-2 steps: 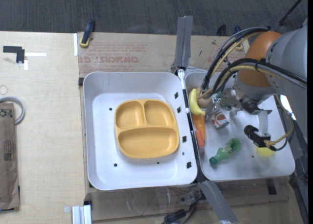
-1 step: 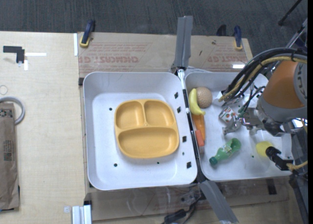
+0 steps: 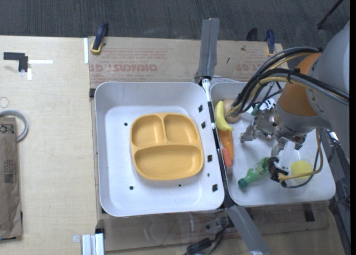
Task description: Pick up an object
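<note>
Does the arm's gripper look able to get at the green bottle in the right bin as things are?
Probably yes. The gripper hangs over the right bin close to the green bottle, which lies uncovered on the floor; the carrot beside it leaves its top free.

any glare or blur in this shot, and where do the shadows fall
Camera view: soft, even light, with no strong glare on the left bin or the yellow plate, whose edges are crisp. Camera view: the arm casts only a faint shadow on the right bin. The gripper under it looks slightly soft and is hard to read.
</note>
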You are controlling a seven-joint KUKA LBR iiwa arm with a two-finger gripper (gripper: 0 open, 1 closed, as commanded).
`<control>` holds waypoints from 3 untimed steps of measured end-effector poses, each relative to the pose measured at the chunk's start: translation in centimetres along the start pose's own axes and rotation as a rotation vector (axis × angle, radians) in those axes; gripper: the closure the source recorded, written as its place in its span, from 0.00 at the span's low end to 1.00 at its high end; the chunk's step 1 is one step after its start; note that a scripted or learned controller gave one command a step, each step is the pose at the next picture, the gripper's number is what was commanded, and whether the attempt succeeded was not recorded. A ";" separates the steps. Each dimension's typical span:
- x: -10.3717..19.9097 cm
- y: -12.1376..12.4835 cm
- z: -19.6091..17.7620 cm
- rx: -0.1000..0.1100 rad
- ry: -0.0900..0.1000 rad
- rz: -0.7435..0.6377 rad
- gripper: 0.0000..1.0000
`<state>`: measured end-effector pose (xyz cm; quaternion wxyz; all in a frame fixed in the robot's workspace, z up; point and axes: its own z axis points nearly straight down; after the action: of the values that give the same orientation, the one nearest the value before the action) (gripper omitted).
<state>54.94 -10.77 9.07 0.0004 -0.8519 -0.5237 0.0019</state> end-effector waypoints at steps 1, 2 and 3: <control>-7.8 -1.5 -5.8 0.000 0.000 0.018 0.00; -3.2 0.0 0.0 0.001 0.000 0.051 0.00; -11.1 -1.9 0.0 0.002 0.002 0.337 0.00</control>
<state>48.27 -19.80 9.10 0.0017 -0.9277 -0.3734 0.0016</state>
